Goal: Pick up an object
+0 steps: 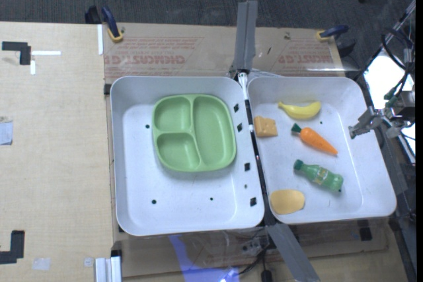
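Observation:
The right bin holds a yellow banana, an orange-brown bread piece, an orange carrot, a green bottle lying on its side and a flat yellow oval piece. My gripper hangs at the right rim of this bin, right of the carrot and apart from every object. Nothing shows in its grasp. Only a small part of it is in view at the frame's right side.
The left bin bears a green divided plate. A grey divider bar runs between the two bins. Clamps hold brown cardboard at the back. Light wooden bench lies to the left.

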`<state>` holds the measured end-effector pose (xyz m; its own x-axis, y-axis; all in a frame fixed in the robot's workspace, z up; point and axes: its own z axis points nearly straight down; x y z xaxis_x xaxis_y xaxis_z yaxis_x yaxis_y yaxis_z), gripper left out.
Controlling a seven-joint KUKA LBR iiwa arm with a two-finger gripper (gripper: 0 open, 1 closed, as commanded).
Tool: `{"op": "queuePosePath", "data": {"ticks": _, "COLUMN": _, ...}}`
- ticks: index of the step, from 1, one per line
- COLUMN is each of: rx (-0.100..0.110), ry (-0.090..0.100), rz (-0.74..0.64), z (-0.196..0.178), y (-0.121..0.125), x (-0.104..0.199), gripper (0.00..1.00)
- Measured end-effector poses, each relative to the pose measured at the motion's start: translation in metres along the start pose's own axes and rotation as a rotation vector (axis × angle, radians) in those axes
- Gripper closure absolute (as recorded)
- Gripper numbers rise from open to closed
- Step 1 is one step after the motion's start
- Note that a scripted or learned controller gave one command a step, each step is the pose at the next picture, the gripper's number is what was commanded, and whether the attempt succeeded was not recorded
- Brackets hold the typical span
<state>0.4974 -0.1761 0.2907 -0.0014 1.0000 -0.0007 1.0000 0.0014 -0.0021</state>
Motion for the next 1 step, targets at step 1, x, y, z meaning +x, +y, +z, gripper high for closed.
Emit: {"op": "queuePosePath", "data": {"ticks": 1, "rx": 0.000, "ry": 0.000, "rz": -0.024, "z": 0.1038, "y": 0.0578, "x": 0.0117, "gripper": 0.00}}
